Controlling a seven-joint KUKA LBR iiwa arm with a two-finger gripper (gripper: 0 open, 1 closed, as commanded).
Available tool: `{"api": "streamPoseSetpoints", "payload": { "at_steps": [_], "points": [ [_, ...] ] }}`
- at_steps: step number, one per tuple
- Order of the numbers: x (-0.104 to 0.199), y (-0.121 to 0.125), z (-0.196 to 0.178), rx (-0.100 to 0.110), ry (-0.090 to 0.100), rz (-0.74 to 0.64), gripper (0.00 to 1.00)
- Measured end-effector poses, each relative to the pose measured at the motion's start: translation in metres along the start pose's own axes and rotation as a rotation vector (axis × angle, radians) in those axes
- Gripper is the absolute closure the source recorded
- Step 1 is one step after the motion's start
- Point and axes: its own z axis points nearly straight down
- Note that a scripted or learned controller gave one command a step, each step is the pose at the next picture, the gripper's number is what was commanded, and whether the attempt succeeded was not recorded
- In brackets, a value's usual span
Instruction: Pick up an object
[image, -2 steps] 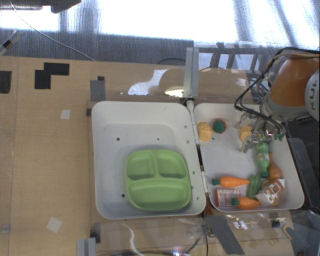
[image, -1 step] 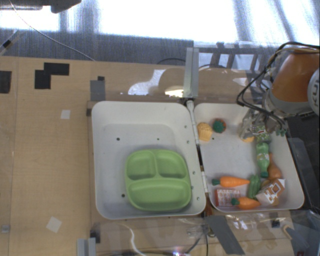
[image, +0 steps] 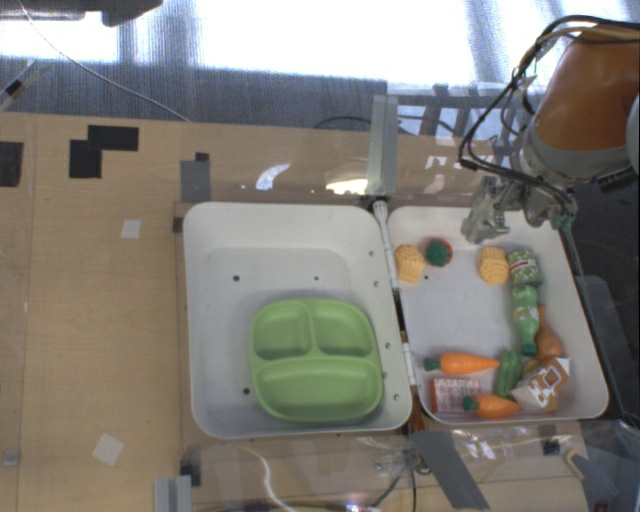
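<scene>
Nearest the camera, along the front wall of the right bin (image: 590, 385), lies a small crowd: a carrot (image: 490, 405) beside a red-and-white packet (image: 450, 390), a second carrot (image: 468, 363) just behind them, an orange-and-white carton (image: 545, 385) toward my arm's side, and a dark green vegetable (image: 508, 370) between. All of this sits well below my jaws (image: 485, 222) and toward the camera from them. In the left bin (image: 215, 330), far off to the side of my jaws, a green divided plate (image: 315, 358) rests in the front half with nothing in its compartments.

Moving back, a string of green and orange pieces (image: 527, 320) runs up the right bin's far side toward a green-labelled can (image: 522, 268). Just under my jaws and slightly toward the camera lies a yellow corn piece (image: 492, 265), the closest thing to me. Farther out to the side, near the divider, sit a second corn piece (image: 409, 263) and a dark green ball with a red spot (image: 437, 252), touching or nearly so.

I judge I am at the approach step: my jaws hang over the back of the right bin with nothing between them, and I cannot tell how wide they stand. The next move calls for settling over the near corn piece, descending straight, and closing without nudging the can beside it.
</scene>
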Motion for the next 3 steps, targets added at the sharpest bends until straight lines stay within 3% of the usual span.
{"api": "streamPoseSetpoints", "payload": {
  "at_steps": [1,2,3],
  "points": [
    [0.037,0.028,-0.005,-0.002,0.016,0.078,1.00],
    [0.045,-0.012,-0.069,-0.001,0.012,-0.191,1.00],
    [0.042,-0.010,-0.082,0.000,0.001,-0.193,1.00]
  ]
}}
